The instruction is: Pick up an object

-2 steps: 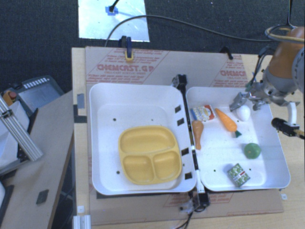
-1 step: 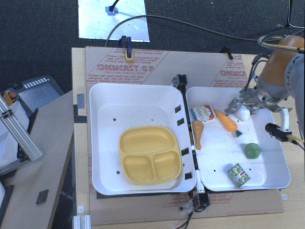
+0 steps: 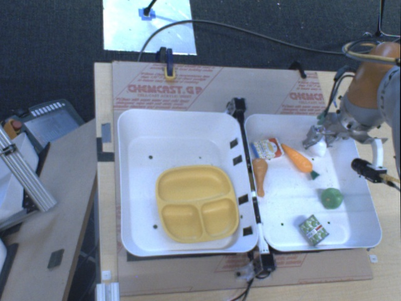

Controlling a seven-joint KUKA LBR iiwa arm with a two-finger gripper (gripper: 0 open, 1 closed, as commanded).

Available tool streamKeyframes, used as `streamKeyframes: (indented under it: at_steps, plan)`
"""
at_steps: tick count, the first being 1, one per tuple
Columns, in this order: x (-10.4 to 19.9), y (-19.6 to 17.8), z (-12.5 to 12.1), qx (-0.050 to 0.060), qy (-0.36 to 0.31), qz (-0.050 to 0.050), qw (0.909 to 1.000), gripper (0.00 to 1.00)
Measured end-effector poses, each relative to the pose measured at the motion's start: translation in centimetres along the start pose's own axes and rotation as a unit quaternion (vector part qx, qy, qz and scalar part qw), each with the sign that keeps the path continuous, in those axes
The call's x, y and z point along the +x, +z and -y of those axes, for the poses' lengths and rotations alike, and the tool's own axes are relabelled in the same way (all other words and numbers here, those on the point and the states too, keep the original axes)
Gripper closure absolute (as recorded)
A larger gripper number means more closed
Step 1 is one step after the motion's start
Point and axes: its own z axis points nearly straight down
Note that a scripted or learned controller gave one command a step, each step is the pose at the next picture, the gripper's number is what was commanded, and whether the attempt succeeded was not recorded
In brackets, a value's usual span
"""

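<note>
Orange carrot (image 3: 297, 158) lies just beside the tool (image 3: 316, 140), whose grip state I cannot tell.

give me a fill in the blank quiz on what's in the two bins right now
1. The yellow tray lies in the ____ bin.
2. The tray has ____ compartments.
3. The green ball lies in the same bin as the ____ carrot.
4. The gripper is over the ____ bin.

Missing words: left; three; orange; right
</note>
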Motion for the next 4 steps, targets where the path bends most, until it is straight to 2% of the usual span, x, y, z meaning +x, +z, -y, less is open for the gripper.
streamKeyframes:
  at_steps: [2,3,4]
  plan:
    - [0.5,-10.1,-0.7,-0.001,0.001,0.0,1.0,1.0]
    - [6.2,-9.7,-0.4,0.002,-0.002,-0.002,1.0,1.0]
    - [11.8,-11.2,0.2,0.001,-0.002,-0.002,1.0,1.0]
